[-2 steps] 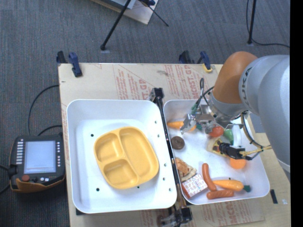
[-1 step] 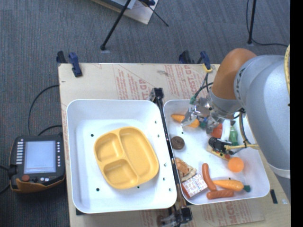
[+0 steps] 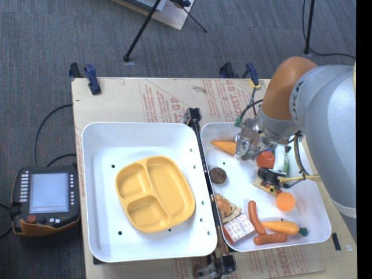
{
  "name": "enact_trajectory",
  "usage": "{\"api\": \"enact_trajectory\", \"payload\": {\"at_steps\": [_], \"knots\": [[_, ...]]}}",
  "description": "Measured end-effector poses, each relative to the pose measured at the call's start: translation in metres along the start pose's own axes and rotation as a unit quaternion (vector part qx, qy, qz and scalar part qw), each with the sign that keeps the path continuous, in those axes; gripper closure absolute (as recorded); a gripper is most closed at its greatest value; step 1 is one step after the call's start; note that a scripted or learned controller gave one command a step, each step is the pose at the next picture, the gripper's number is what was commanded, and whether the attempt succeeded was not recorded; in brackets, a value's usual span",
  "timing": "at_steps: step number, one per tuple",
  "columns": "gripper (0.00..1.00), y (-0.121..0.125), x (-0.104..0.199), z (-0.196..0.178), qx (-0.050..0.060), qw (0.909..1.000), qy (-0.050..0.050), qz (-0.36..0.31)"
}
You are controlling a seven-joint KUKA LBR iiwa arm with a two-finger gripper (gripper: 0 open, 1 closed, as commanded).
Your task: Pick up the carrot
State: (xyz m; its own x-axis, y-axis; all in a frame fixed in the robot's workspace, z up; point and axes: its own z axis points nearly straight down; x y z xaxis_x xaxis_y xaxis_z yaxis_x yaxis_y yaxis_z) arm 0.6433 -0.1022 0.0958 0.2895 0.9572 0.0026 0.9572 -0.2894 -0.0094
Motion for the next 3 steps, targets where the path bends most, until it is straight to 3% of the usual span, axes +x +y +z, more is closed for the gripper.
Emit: {"api": "enact_trajectory", "payload": {"at_steps": [1, 2, 3], "knots": [[1.00, -0.049, -0.001, 0.011, 0.000, 0.9982, -0.001, 0.059], [0.00, -0.048, -0.001, 0.011, -0.001, 0.9982, -0.001, 0.059], [0.00, -0.006, 0.019, 0.010, -0.001, 0.9998, -0.001, 0.021]]}}
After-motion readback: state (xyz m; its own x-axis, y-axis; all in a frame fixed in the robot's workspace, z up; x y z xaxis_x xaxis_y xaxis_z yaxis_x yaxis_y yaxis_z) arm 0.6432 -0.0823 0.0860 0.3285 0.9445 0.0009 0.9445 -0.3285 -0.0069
